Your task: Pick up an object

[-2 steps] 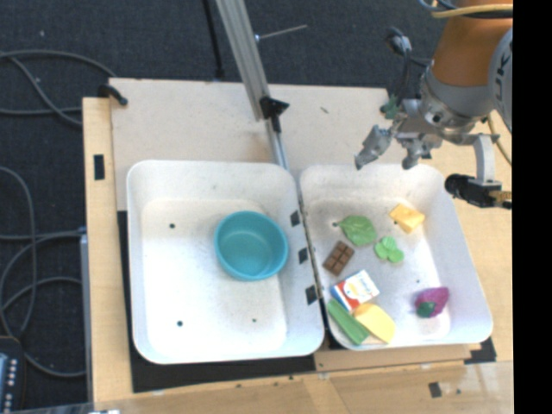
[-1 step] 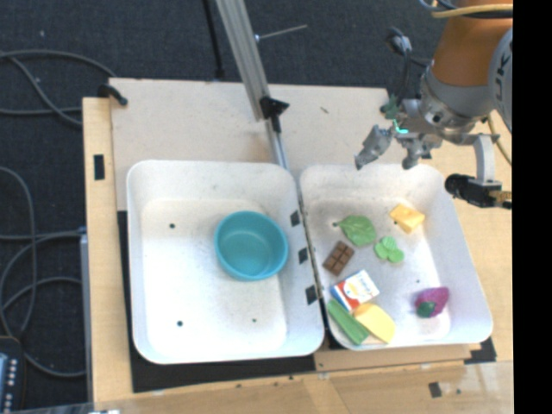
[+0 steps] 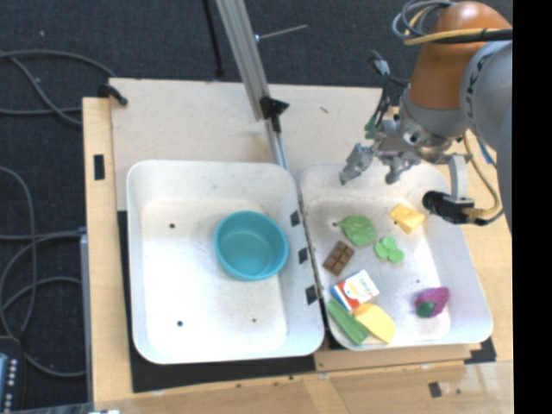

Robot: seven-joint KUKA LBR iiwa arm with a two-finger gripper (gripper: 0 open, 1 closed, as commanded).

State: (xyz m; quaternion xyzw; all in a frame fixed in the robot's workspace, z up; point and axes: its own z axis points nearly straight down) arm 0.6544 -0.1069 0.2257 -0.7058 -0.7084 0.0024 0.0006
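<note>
My gripper [image 3: 374, 168] hangs over the back edge of the right bin [image 3: 470, 270], its two fingers spread apart with nothing between them. Below it in that bin lie a green leafy piece [image 3: 357, 228], a small green piece [image 3: 389, 249], a yellow block [image 3: 407, 217], a brown chocolate bar [image 3: 339, 258], a white carton with red and blue print [image 3: 355, 291], a yellow wedge [image 3: 376, 322] beside a green stick [image 3: 346, 323], and a purple toy [image 3: 431, 301]. A teal bowl [image 3: 251, 245] sits in the left bin [image 3: 155, 197].
A slanted metal rail [image 3: 244, 50] rises from behind the bins, ending at a black clamp [image 3: 273, 108]. Cables trail on the dark floor at left. The bench's bare board lies behind both bins.
</note>
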